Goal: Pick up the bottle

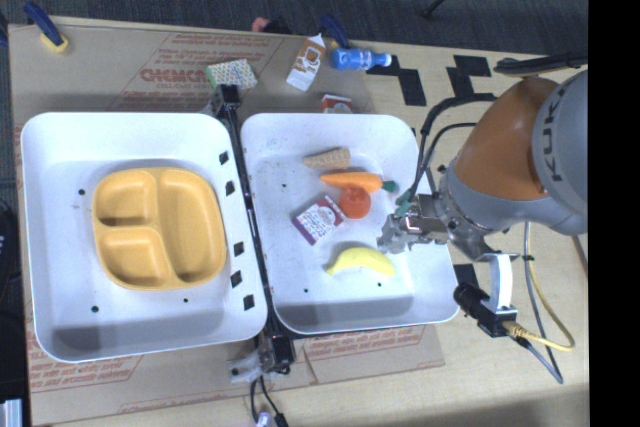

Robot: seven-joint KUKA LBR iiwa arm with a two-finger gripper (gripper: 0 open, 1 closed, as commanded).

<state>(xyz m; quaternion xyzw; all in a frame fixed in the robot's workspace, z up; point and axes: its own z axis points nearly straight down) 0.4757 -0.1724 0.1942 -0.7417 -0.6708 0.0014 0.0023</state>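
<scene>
Gripper (397,233), jaw state impossible to tell, sits just right of the banana (361,261), well below the blue bottle (358,60) outside the right bin (425,310).

We see bottle (358,60) lying outside bins, on cardboard behind right bin (262,140). Room open above it. Small carton (306,63) lies just left of it. Arm (520,165) hangs over right bin's right side, near banana (362,261).
</scene>
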